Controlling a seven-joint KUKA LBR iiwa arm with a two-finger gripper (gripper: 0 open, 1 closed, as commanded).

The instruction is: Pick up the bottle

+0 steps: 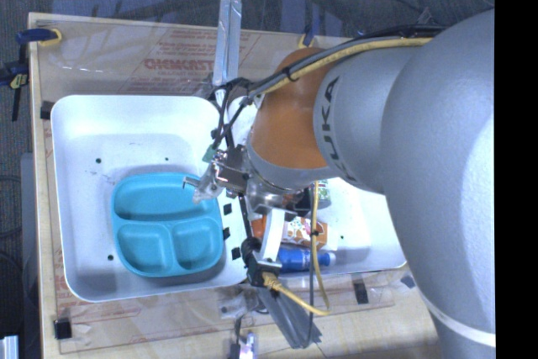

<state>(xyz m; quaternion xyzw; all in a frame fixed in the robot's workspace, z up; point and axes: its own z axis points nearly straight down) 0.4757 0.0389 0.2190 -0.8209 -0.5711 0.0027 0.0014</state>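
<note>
One bottle (301, 260) lies ungripped in the right bin (378, 233). My claw (210, 177) hangs by the blue tray (164, 231), apart or together I cannot tell; next I must swing it over the bottle.

Bright, even light, maybe from above. The shallow white plastic bin (76, 181) glares a little; the big grey arm (420, 139) looks soft.

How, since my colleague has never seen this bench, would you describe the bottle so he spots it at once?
Find the white bin on the view's right, mostly under the grey arm. By its near wall lies the bottle, on its side, just below an orange packet. It alone there is dark blue.
</note>
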